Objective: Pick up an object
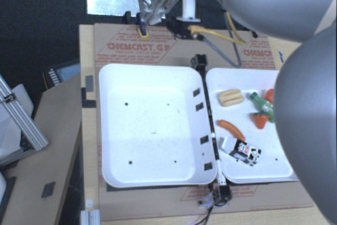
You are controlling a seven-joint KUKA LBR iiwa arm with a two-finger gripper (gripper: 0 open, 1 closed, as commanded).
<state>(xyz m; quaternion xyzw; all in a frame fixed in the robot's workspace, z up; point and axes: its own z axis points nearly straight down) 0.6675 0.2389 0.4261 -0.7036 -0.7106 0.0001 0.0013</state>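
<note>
Two bins [152, 176] sit below the raised hand [149, 13], whose grip I cannot tell; bread roll [230, 97] lies right.

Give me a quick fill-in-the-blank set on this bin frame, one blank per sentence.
1. All the loose items lie in the ___ bin.
2. The bread roll sits ___ the sausage in the image.
3. The gripper hovers beyond the ___ bin's far edge.

Missing words: right; above; left
</note>
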